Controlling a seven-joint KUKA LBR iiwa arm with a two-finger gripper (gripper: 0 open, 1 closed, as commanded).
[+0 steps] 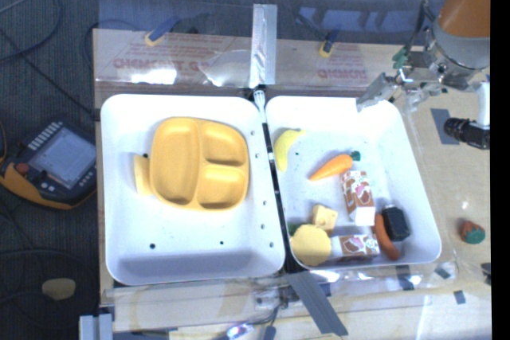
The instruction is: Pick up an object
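Overhead, the gripper [381,94] hung over the far right corner of the right bin [416,171], holding nothing; whether its fingers were spread or closed could not be told. Right bin held a toy carrot [331,166], banana [285,146], lemon [311,245], cheese cube [323,216], two small cartons [357,194] and a black block [395,223]. Left bin [119,171] held a yellow divided tray [198,162]

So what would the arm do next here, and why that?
Probably swing left and down over the right bin toward the carrot. The gripper hangs above that bin's far right corner with nothing between its fingers, and the carrot lies apart from the other toys, so it looks the easiest target.
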